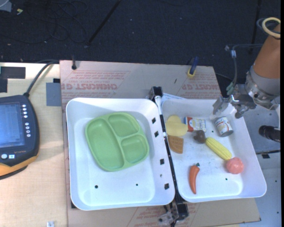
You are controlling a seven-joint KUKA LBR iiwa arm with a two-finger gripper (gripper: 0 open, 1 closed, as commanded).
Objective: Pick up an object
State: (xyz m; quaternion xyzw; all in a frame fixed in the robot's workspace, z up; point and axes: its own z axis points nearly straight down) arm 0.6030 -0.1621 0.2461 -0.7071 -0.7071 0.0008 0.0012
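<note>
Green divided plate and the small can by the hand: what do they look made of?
The green divided plate looks like moulded plastic, matte to satin: uniform colour, soft rounded compartment ridges, dull highlights. The small can looks like metal with a printed paper or plastic label, judging by its pale rim and banded side, though it may be a plastic toy; it is too small to tell.

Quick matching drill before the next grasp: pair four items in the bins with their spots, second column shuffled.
Things:
1. green divided plate
2. corn cob
3. orange carrot
4. small can

Places:
A. near front edge of the right bin
B. right bin's far side, just below the gripper
C. in the left bin
D. middle of the right bin, lying diagonally

Pairs: 1-C, 2-D, 3-A, 4-B
</note>
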